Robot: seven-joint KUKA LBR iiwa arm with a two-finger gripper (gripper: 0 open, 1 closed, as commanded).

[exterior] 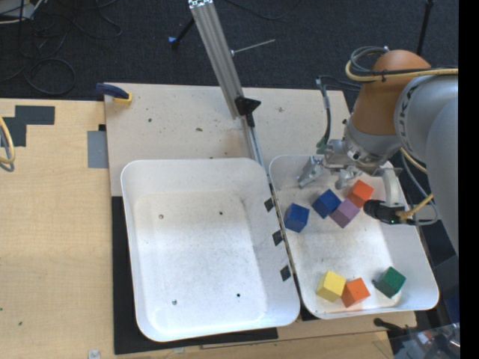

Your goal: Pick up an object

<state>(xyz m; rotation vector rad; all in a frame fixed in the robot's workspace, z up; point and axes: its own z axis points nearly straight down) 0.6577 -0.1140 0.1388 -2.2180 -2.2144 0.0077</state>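
The right bin is the landmark here. Its far rim is crowded — the gripper hangs just above that end, fingers spread apart with nothing between them, the grey arm with its orange band behind it. The bin's middle floor lies open between two clusters of blocks. At the far end sit a blue cube, a second blue cube, a purple cube touching it, and an orange cube just beside the gripper. Along the near rim sit a yellow cube, an orange block touching it, and a green cube. The left bin lies alongside, on a pale wooden bench — dark carpet and cables beyond.
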